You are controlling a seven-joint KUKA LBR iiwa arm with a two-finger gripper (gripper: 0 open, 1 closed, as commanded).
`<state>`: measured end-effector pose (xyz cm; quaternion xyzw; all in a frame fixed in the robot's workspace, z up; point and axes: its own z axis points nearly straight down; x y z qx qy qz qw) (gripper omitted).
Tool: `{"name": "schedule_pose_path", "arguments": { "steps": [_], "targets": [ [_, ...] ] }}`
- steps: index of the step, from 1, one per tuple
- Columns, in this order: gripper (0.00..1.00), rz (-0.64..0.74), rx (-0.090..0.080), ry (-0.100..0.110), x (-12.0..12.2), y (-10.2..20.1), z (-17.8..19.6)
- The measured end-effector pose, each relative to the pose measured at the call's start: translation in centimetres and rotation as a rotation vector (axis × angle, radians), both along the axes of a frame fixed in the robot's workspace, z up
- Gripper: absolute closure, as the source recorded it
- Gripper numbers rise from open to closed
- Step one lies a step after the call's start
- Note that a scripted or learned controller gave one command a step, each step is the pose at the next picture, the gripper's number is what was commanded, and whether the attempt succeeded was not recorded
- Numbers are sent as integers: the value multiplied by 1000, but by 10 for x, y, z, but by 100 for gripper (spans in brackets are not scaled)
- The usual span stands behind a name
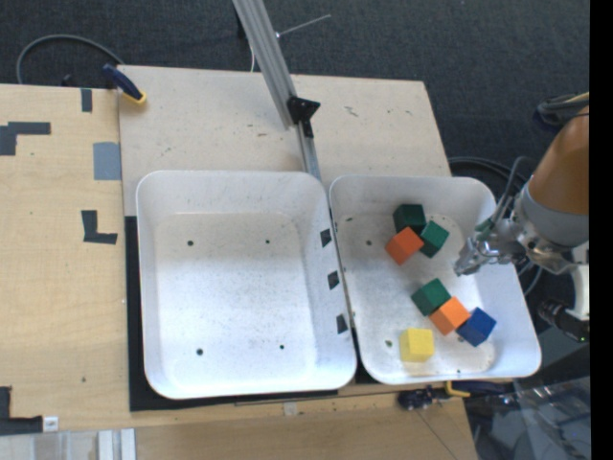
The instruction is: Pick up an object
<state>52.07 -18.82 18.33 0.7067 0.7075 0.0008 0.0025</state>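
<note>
The right bin (374, 353) holds several small blocks. Two dark green blocks (409, 216) (435, 237) and an orange block (404, 245) cluster near its far side. Closer to the front lie a green block (430, 295), an orange block (449, 314), a blue block (476, 326) and a yellow block (417, 344). My gripper (470, 260) hangs over the right side of this bin, right of the upper cluster and above the blue block. Nothing shows between its fingers.
The left bin (153, 257) sits beside the right one, sharing a middle wall. A slanted metal rail (273, 60) crosses the bench behind the bins. A blue and yellow tool (124, 82) lies at the far left. Cables run off the bench's right side.
</note>
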Motion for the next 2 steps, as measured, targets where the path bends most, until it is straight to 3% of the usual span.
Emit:
{"name": "schedule_pose_path", "arguments": {
  "steps": [1,2],
  "targets": [
    [100,1,0,-2,0,-2,63],
    [100,1,1,2,1,-2,95]
  ]
}}
